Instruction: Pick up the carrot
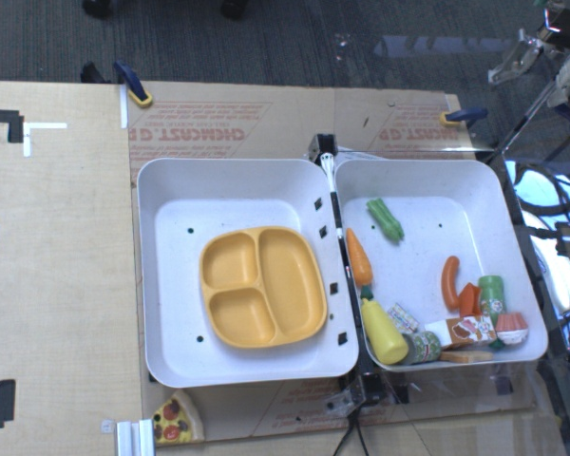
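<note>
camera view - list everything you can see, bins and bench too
white bins: 2, side by side on the bench
divided plate: 1, yellow, in the left bin
carrot: 1, orange, right bin, along its left wall
green vegetable: 1, right bin, upper middle
yellow bottle: 1, right bin, below the carrot
sausage: 1, red-orange, right bin, right side
small packs and cans: several, mixed colours, right bin's lower right corner
pizza slice toy: 1, on the bench below the left bin
clamps: 2, blue and yellow, top edge of the cardboard

Orange carrot (359, 258), yellow divided plate (263, 285), white bins (161, 255), green pepper (385, 219).
</note>
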